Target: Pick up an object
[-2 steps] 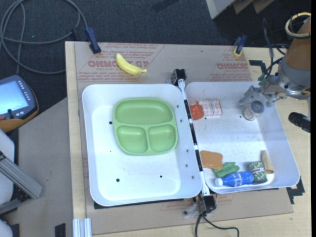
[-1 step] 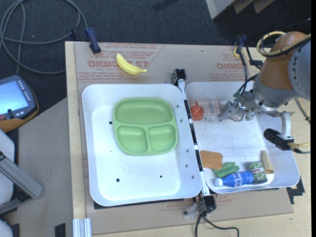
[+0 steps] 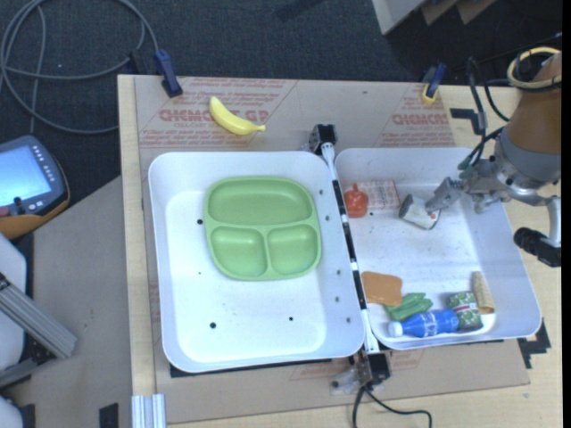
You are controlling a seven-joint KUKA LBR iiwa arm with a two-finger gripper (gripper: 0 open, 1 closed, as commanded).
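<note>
You can make out faint red printing on the tan cardboard sheet (image 3: 294,105) behind the two white bins (image 3: 178,266); the letters are too blurred to read with any certainty.

tray (image 3: 263,226) in left bin (image 3: 178,266) | banana (image 3: 234,118) behind | bottle (image 3: 434,324) in right bin (image 3: 508,266)

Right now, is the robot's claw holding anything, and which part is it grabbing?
I can't tell. The gripper sits low in the right bin, over a small white-and-grey thing, but no grip shows clearly.
</note>
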